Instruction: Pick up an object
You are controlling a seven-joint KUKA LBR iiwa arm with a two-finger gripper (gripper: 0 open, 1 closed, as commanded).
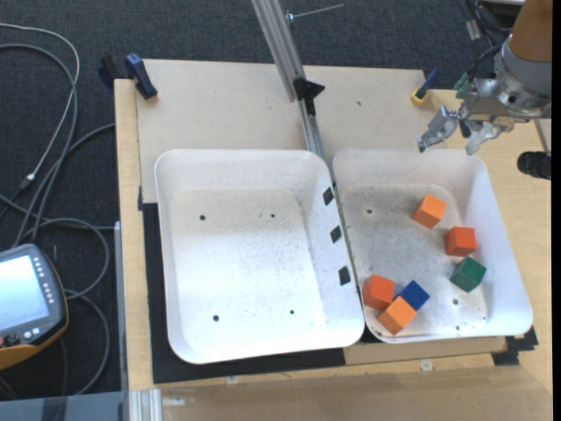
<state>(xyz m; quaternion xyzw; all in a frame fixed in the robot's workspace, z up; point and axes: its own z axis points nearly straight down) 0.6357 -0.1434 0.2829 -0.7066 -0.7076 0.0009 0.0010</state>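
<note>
End effector above the right bin's far rim, nothing held.

The bench (pixel 228 103) carries two white bins; the right bin (pixel 500 235) holds six cubes with no long axis: orange block (pixel 429 210) farthest back, red block (pixel 461 240), green block (pixel 468 274), and red-orange block (pixel 379 290), blue block (pixel 414 295), light orange block (pixel 398 314) clustered. The end effector (pixel 456 136) hangs fingers spread, empty.

Blue clamp (pixel 140 73) on bench corner, pendant (pixel 26 301) beside.
</note>
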